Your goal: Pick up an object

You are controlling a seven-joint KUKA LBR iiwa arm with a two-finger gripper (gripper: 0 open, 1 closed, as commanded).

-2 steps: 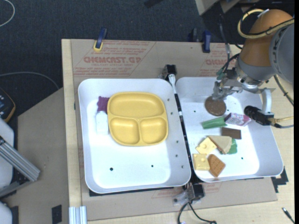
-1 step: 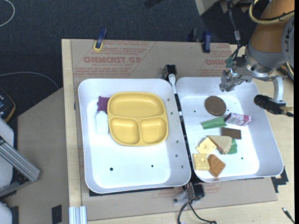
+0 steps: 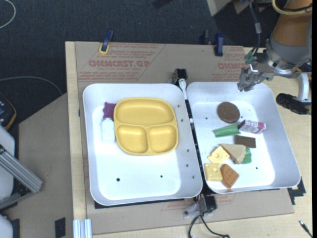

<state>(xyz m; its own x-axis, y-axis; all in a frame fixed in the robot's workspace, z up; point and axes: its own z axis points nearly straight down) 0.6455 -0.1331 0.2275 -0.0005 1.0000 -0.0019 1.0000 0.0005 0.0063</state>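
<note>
Claw (image 3: 246,85) (grip unreadable) hovers over the right bin's (image 3: 280,128) rim, near the brown disc (image 3: 229,112).

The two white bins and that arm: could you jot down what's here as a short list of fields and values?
left bin: yellow divided tray, small white bottle with purple cap beside it
right bin: brown round disc, green stick, pink packet, yellow cheese-like pieces, other small items
gripper: above the right bin's far edge, nothing seen held
arm: enters from the right
</note>
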